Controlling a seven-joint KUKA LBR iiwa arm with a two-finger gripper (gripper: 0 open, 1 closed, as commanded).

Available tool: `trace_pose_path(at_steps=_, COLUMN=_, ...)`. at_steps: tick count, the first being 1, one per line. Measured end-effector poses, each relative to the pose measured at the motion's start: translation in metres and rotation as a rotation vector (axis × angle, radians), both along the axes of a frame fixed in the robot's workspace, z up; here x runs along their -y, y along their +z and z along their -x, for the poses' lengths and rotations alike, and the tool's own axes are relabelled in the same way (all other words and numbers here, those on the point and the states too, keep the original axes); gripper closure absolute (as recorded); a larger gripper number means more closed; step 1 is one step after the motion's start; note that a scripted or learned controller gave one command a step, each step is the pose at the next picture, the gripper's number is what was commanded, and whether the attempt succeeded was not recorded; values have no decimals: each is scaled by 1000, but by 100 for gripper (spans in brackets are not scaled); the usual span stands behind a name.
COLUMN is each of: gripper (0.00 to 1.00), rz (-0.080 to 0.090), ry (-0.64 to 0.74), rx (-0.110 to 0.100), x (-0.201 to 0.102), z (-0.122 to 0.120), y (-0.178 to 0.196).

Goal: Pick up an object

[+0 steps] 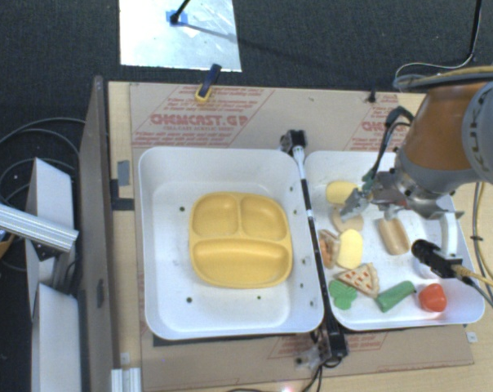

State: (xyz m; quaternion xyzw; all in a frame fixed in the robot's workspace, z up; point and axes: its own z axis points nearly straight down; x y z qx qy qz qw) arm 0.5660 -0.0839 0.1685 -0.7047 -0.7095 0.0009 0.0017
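I have the tool low over the right bin, its fingers apart with nothing between them. The nearest pick, a yellow piece, sits just left of it, touching or nearly so. Cardboard on the table reads "CHEMCAST GP".

Smooth, glossy white plastic bins; matt yellow plastic tray; printed brown cardboard beneath; shiny, crinkled foil sheet beyond.

Arm from right, wrist angled downward
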Motion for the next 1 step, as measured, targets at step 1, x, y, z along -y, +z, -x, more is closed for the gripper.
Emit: trace_pose_path(at_steps=1, gripper=0, rz=1, ry=-6, rx=1, x=-2, z=2, y=-51)
